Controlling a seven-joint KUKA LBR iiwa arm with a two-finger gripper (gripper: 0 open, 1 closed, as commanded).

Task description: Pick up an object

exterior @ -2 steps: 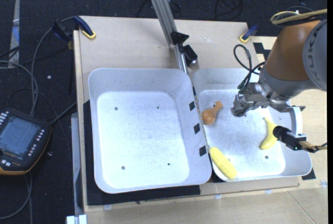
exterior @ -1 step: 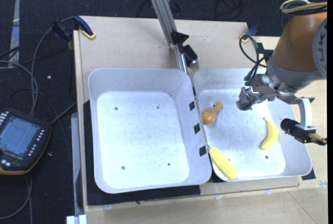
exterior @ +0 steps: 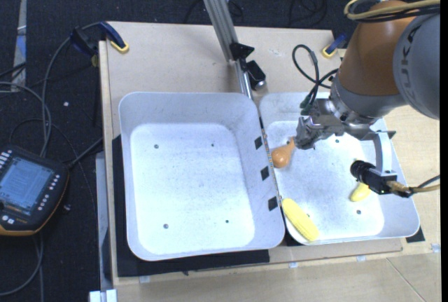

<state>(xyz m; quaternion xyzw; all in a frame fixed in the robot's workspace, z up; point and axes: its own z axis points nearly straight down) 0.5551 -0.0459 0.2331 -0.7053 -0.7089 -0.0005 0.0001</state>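
In the right bin (exterior: 392,227), a small orange, pear-shaped object (exterior: 282,155) lies close to the left wall. My gripper (exterior: 306,137) hangs low over the bin, just up and to the right of it, touching or nearly touching its narrow end. The wrist hides the contact point. A yellow corn cob (exterior: 299,219) rests at the bin's front left corner. A small yellow piece (exterior: 360,193) lies toward the right side of the bin floor.
The left bin (exterior: 133,111) stands beside the right one; their walls meet at a ridge with black clips (exterior: 266,171). A black connector with a cable (exterior: 371,176) hangs over the right bin. A slanted metal pole (exterior: 220,10) rises behind the bins.
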